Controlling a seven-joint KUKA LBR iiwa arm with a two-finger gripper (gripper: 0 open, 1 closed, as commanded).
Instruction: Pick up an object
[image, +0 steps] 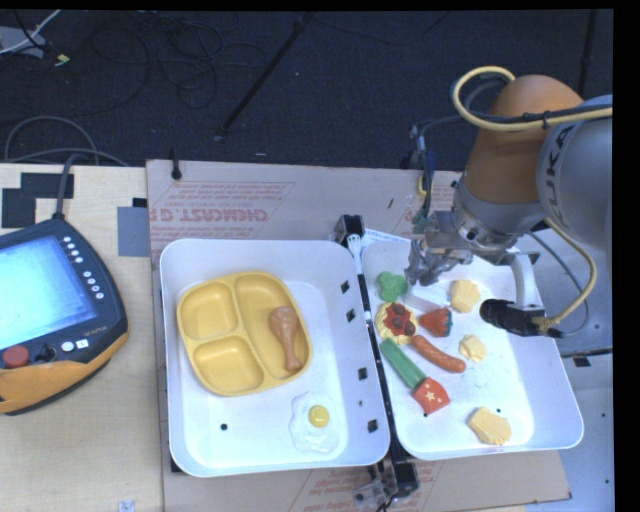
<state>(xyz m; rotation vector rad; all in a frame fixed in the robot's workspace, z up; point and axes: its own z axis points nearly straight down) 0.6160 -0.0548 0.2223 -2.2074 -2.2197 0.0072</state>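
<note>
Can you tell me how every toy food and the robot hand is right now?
gripper: low in the right bin, above the green toy
green toy: lying in the right bin
drumstick: lying in the yellow tray
yellow tray: flat in the left bin
fried egg: lying in the left bin, outside the tray
sausage: lying in the right bin
teach pendant: screen lit

Two white bins (200, 262) are seen. A yellow divided tray (215, 315) is shown with a tan-brown drumstick (288, 335) in it, a white egg with yellow yolk (316, 418) beside. An orange-red sausage (440, 353), a green cucumber (402, 362), a red block with a yellow star (431, 395) and pale yellow pieces (489, 426) are spotted.
</note>
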